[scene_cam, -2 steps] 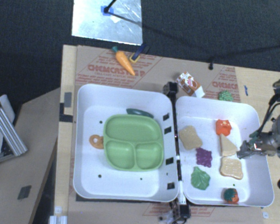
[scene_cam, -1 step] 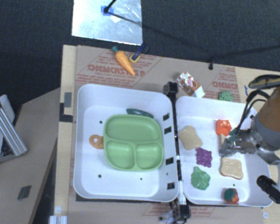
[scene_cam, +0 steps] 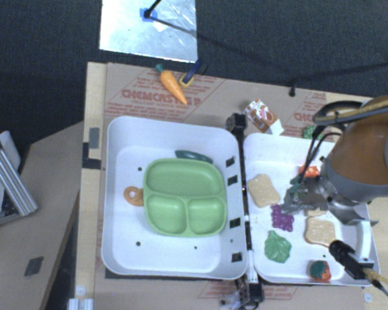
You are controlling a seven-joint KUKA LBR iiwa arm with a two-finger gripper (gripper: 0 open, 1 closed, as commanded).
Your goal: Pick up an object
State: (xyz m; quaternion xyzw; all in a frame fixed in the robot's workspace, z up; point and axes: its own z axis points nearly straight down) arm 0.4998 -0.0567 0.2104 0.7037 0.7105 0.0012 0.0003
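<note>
**Right bin, close to the end effector.** The end effector (scene_cam: 299, 201) hangs low over the middle of the right bin (scene_cam: 279, 143). Nothing can be seen held in it, and it cannot be told whether it is wide or narrow. Several things lie loose around it, any of which could be picked up:

- The purple grapes (scene_cam: 283, 219) lie just below and left of the end effector, very near it. Whether they touch it cannot be told.
- The bread (scene_cam: 263, 189) is a pale slice to the left of the end effector, near the wall between the bins.
- The toast (scene_cam: 321, 231) lies flat to the lower right, partly covered by the wrist.
- The green leaf (scene_cam: 277, 247) is below the grapes and apart from them.
- The strawberry (scene_cam: 319, 270), red with a green top, is in the near right corner.
- A small red piece (scene_cam: 308, 172) is above the end effector, partly hidden by cables.

**Arm.** The arm (scene_cam: 366, 149), with its broad orange band, comes in from the right and covers the right side of that bin.

**Left bin.** The left bin (scene_cam: 124, 148) holds a green plate (scene_cam: 180, 198) with three compartments, lying flat at its centre. An orange ring (scene_cam: 134, 195) lies just beside the plate's left edge. A dark green thing (scene_cam: 194, 156) shows past the plate's far rim.

**Table beyond the bins.** On the table (scene_cam: 216, 95), a carrot (scene_cam: 173, 86) lies aslant behind the left bin. A red and white packet (scene_cam: 261, 116) stands at the far corner where the two bins meet. A foil sheet (scene_cam: 150, 17) lies farther back, on the dark floor.
</note>
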